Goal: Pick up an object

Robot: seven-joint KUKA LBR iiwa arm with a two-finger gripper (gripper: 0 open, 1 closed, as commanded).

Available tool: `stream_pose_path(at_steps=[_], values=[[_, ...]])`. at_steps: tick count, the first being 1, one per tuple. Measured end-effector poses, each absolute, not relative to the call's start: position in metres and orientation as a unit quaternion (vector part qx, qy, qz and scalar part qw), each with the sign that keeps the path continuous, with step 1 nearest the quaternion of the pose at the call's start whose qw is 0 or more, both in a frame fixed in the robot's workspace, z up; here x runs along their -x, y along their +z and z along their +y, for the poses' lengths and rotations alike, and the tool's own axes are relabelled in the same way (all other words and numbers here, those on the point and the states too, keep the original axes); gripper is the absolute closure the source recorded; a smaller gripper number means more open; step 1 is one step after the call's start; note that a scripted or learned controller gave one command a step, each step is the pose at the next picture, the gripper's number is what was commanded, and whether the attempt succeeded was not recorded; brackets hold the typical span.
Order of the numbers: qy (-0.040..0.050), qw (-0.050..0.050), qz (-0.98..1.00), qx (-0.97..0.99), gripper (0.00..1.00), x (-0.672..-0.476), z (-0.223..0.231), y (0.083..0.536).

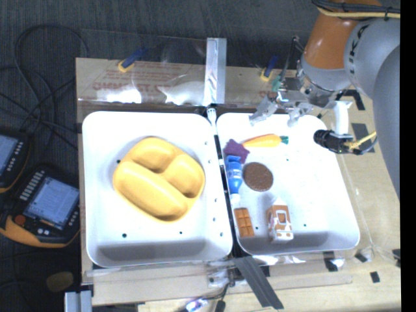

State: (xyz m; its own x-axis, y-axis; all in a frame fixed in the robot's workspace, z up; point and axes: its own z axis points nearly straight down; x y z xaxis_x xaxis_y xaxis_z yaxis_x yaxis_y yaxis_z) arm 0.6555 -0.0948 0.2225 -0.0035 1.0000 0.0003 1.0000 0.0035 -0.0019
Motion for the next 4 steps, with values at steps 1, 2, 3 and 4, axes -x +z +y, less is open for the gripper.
stream_pose_path(at_steps=[1,2,3,4], values=[[0.0010,0.002,-0.701,0.713,0.00,-0.547,-0.104,0.099],[-0.0034,-0.006,-0.727,0.686,0.00,-0.492,-0.123,0.090],[-0.0036,-0.005,-0.727,0.686,1.00,-0.492,-0.123,0.099],[0.0013,0.001,-0.708,0.706,1.00,-0.508,-0.064,0.183]])
